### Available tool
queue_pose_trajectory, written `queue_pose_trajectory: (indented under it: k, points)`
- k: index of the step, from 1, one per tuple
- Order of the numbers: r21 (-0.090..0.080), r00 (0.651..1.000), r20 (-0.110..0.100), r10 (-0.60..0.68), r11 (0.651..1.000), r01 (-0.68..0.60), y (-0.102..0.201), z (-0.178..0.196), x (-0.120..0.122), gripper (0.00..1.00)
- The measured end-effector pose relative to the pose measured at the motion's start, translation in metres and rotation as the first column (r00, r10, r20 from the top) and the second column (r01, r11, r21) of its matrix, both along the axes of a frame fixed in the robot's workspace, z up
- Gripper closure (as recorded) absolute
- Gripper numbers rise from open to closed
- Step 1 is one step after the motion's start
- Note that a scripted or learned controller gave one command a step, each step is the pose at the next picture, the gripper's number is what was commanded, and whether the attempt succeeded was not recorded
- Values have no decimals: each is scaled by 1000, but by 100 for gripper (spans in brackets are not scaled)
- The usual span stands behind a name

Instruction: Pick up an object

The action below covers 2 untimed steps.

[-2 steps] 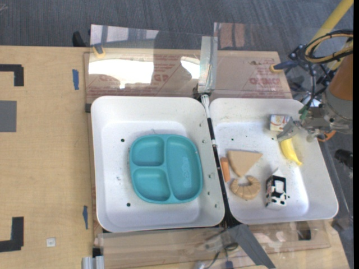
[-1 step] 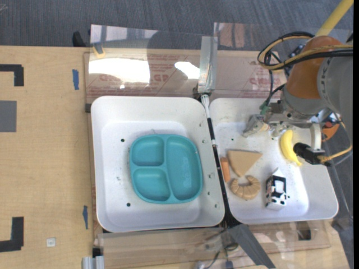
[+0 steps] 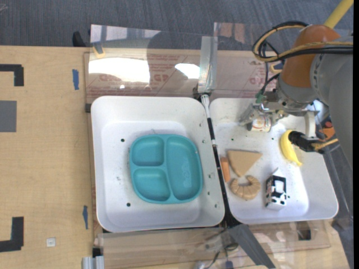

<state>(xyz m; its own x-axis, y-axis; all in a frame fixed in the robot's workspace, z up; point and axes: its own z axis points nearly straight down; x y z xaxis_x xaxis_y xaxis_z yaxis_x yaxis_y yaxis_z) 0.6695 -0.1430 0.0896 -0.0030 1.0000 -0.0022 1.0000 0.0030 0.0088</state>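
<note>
Count, one camera view.

White bins: 2, side by side — left bin [image 3: 104, 150], right bin [image 3: 320, 200].

Left bin contents: 1 teal divided plate [image 3: 166, 168], with 3 compartments.

Right bin contents: 1 banana [image 3: 290, 145]; 1 tan wedge [image 3: 243, 161]; 1 orange stick-shaped piece [image 3: 225, 168], just left of the wedge; 1 brown ring-shaped pastry [image 3: 245, 187]; 1 small black-and-white carton [image 3: 275, 191]. Loose items in right bin: 5.

Arms: 1. Tool [image 3: 261, 118]: 1, over the right bin's far end.
</note>
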Motion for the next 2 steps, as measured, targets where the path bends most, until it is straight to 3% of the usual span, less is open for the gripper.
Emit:
queue_pose_trajectory:
  k: [1,2]
  points:
    - [-2,1000,6,2,1000,-2,0,13,2,100]
    - [4,1000,8,8,1000,-8,74,116,1,100]
